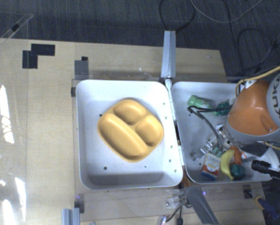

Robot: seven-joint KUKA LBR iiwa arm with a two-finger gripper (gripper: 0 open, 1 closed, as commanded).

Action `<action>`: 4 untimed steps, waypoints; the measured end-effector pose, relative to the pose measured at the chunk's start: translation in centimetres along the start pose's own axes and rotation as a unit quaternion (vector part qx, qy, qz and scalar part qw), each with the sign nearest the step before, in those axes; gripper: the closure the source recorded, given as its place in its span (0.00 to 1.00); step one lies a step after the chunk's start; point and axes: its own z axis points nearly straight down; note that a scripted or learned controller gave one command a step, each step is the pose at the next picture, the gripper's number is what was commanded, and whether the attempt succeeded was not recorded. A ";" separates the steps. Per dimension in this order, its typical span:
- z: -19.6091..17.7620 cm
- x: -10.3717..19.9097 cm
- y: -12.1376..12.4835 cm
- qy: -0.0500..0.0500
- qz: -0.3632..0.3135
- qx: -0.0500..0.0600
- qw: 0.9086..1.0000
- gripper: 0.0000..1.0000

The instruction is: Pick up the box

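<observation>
Reaching into the right bin (191,172), the tool (218,150) should be centred over the box (209,164); its spread can't be told.

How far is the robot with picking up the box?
Done: the arm is over the right bin. In hand: the gripper is low among the clutter, near a small orange-and-white box. Left: the box lies on the bin floor, not yet lifted.
</observation>
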 end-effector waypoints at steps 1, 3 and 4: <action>-8.5 -1.2 5.6 0.006 -0.054 0.006 0.999 0.00; -8.2 -3.6 13.5 0.006 0.000 0.007 1.000 0.00; -8.4 1.6 7.8 0.007 -0.026 0.007 1.000 0.00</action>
